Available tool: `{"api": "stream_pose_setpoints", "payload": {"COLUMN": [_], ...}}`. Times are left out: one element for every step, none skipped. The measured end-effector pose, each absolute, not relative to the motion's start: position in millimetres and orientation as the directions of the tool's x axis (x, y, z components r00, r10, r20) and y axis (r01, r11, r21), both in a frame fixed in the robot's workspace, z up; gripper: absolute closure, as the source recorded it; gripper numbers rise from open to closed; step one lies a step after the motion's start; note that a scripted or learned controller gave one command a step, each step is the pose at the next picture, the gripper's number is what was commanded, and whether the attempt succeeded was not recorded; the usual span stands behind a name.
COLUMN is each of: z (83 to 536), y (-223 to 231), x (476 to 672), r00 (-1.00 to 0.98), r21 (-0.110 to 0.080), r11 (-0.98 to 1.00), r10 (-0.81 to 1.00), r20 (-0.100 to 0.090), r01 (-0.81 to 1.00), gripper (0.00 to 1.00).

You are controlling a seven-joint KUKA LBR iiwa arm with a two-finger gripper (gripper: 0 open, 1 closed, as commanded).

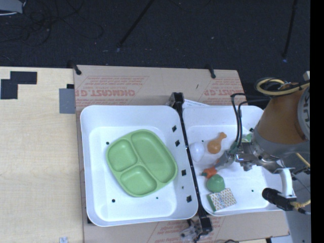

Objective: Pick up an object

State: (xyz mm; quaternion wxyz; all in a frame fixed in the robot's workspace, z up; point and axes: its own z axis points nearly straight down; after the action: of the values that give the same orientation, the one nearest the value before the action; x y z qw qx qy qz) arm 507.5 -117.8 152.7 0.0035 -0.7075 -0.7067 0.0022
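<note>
meanwhile the gripper (226, 160) hovers beside the orange pear (216, 144).

Smooth plastic bins on brown cardboard, pale wood-look bench alongside.
Both white bins (96, 135) look like semi-gloss moulded plastic; green divided tray (140, 162) matt plastic w/ soft sheen. Cardboard sheet (152, 85) is dull, printed in red. Bench top (35, 161) shows light wood grain, matt. Orange pear-shaped toy (216, 144) & green ball (215, 183) appear smooth plastic. Arm's orange band (283, 118) is satin.
</note>
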Motion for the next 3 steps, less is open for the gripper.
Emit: {"api": "stream_pose_setpoints", "payload": {"z": [110,87,98], "y": [-122,-122,-123], "x": [506.4,506.5,506.3], "r00": [0.001,0.002,0.008], "r21": [-0.006,-0.003,-0.003], "r11": [-0.001,-0.002,-0.008], "r10": [1.000,1.000,1.000], "r20": [0.002,0.000,0.000], "r01": [1.000,1.000,1.000], "gripper": [0.00,0.00,1.00]}}
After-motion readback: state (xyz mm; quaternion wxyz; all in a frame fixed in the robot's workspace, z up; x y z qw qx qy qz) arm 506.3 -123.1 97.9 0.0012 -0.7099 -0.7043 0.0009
